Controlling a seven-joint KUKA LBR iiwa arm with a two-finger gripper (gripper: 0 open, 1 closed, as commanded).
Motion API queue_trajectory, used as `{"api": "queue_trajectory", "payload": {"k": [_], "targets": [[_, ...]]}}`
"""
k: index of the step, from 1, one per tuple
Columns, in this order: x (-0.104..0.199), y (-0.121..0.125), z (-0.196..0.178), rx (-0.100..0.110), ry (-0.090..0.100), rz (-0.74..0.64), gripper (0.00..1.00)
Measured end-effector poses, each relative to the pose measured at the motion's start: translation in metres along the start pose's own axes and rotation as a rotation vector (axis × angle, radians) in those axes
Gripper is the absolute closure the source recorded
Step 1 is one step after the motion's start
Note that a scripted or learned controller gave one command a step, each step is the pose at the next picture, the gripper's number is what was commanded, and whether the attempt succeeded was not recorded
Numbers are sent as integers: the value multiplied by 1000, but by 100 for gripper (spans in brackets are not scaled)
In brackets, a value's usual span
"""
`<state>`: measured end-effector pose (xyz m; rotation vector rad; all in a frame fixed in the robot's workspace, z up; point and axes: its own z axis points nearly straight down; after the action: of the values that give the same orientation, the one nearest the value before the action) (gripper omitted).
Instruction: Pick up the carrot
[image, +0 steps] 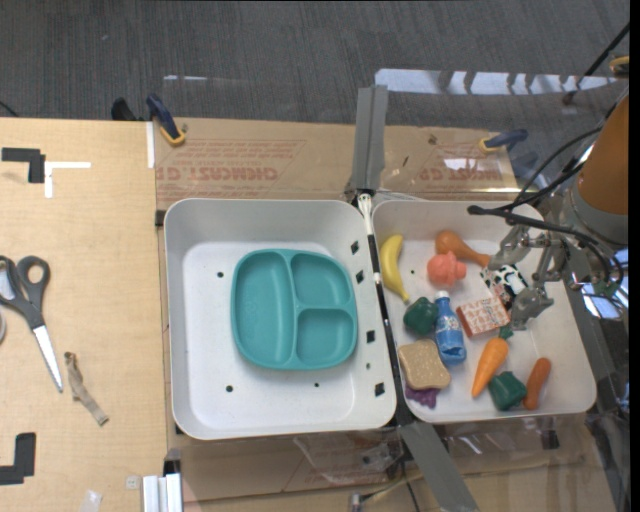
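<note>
The carrot (488, 365) lies just below the tool (528, 290).

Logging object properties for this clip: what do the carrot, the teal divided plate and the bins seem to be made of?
The carrot looks like moulded plastic toy food: uniform orange, smooth, slight sheen, though rubber is possible. The teal divided plate appears to be matte hard plastic, one even colour with rounded moulded compartments. The two white bins look like thin glossy plastic, with soft reflections along their rounded walls.

Even bright overhead light, soft shadows, slight blur, glare on plastic
</note>
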<state>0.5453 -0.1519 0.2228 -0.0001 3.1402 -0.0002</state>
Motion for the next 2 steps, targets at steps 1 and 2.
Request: {"api": "queue_trajectory", "payload": {"k": [1, 2], "targets": [[30, -22, 121, 4, -11, -6, 0], [53, 3, 123, 7, -22, 37, 0]]}}
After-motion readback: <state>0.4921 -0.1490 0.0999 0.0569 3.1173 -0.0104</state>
